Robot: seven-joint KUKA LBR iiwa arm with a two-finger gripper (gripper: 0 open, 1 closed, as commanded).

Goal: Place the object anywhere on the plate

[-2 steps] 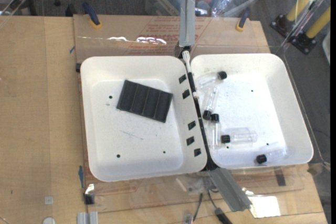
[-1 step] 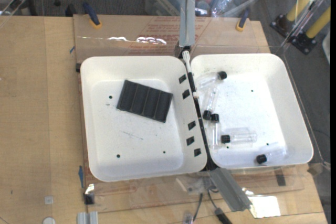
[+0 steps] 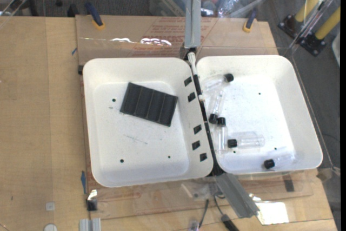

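Plate [image 3: 149, 104]: a dark, ribbed rectangular slab lying flat and slightly skewed in the left bin [image 3: 102, 170], toward its upper half.
Object: several clear vials with black caps, scattered in the right bin [image 3: 303, 111]; which one is meant cannot be told.
Vial positions: one near the top with its cap [image 3: 229, 78] up-right; one [image 3: 216, 103] close to the divider; one [image 3: 246, 142] lying on its side lower down; another cap [image 3: 268, 164] near the bottom edge.
Gripper: no arm is over the bins, so whether its fingers are open or closed cannot be told.
Handling, as a guess: the vials look light, rigid and smooth, probably plastic or glass, so likely slippery and prone to rolling when nudged.
Where to grip: across the round body near the middle, fingers set crosswise to the long axis; the lower side-lying vial has the most free room around it.
Risk: transparent bodies are hard to see against white; the vials by the divider leave little finger space.
Placing: the ribs may keep a vial from rolling off.
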